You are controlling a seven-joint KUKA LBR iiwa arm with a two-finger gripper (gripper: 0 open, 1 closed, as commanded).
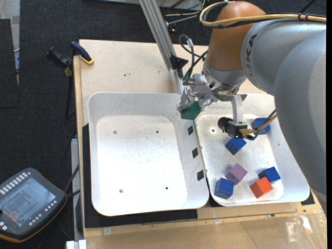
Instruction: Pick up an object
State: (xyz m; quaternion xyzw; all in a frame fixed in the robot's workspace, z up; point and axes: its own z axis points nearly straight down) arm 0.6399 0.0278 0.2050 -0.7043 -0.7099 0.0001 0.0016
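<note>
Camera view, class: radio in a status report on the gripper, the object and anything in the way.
Gripper above the divide between bins, fingers shut on green block. Block lifted. Blue, purple, orange blocks lie loose in right bin. Nothing obstructing.

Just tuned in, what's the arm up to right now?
The gripper sits over the divide between the two bins with a green block between its fingertips, apparently lifted from the right bin. Blue, purple and orange blocks remain in that bin. The left bin holds no blocks.

The pale bench [129,66] bears two white bins [137,149] side by side.
</note>
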